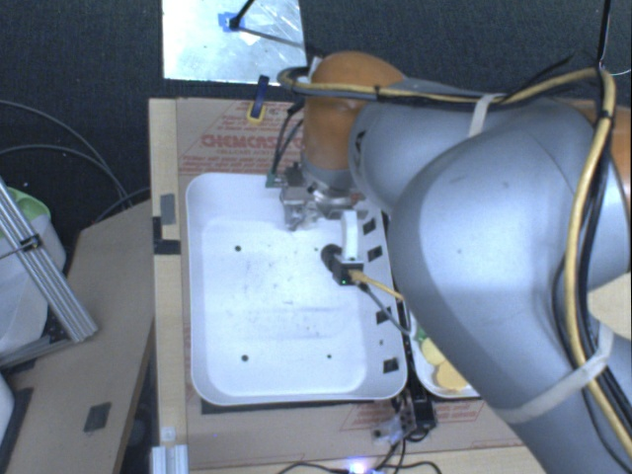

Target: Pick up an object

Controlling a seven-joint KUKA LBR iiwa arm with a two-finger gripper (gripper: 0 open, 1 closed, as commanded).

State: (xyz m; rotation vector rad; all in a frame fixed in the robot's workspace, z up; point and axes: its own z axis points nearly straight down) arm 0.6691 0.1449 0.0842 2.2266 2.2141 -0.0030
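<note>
My gripper (296, 208) hangs over the far edge of the left white bin (257, 304), close to its back wall. Nothing shows between or under it. The big grey arm with its orange band (346, 97) reaches in from the right and covers nearly all of the right bin. In the small strip of the right bin (427, 371) showing below the arm lie a yellow thing (450, 375) and a bit of something green (428, 348). The rest of that bin's contents are hidden.
Both bins rest on a cardboard sheet (222, 136). A shiny foil sheet (232, 23) lies beyond it, with a blue and yellow clip (259, 102) at the cardboard's far edge. Aluminium bars (44, 275) stand at the left.
</note>
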